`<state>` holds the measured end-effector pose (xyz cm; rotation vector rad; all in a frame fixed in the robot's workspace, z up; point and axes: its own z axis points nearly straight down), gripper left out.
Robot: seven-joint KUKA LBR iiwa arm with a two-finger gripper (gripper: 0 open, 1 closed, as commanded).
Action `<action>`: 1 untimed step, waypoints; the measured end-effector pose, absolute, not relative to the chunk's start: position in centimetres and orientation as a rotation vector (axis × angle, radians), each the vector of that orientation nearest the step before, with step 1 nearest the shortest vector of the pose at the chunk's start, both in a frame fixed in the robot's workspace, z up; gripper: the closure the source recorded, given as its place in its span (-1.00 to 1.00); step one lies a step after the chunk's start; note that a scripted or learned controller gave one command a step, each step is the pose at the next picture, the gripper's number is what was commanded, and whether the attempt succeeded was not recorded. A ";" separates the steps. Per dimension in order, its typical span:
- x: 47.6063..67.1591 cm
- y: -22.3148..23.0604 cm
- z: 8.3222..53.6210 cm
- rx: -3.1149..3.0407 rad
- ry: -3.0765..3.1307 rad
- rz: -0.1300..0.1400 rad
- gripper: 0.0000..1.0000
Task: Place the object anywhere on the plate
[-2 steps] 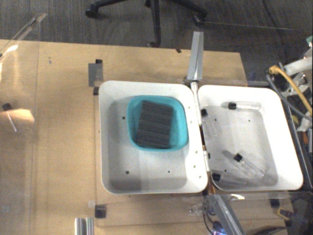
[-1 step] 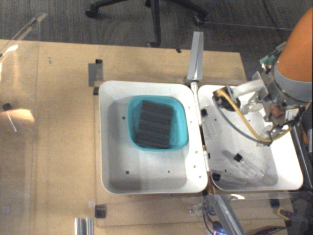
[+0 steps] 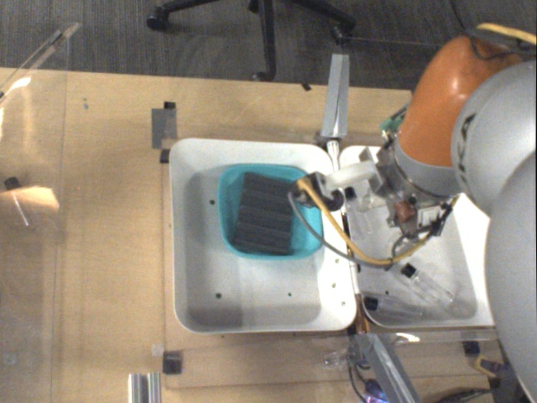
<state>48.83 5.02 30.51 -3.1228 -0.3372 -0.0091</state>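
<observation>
Block (image 3: 263, 214): dark, ribbed, lying on the plate.
Plate (image 3: 228, 225): teal, far part of left bin (image 3: 252, 309).
Arm (image 3: 453, 133): over right bin (image 3: 461, 250), beside the divide.
Gripper: state cannot be told.

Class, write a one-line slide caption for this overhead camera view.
Dark ridged block lying on the teal plate in the left bin, arm's tool over the right bin.

Matt, ribbed dark-grey block (image 3: 263, 215) on glossy turquoise plastic plate (image 3: 228, 217); smooth white plastic bins (image 3: 252, 309); pale wood-grain counter (image 3: 101, 250).
</observation>
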 end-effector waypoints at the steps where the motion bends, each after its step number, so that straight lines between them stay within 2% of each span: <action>1: 49.1 -3.7 38.8 -3.129 -0.324 -0.018 -1.00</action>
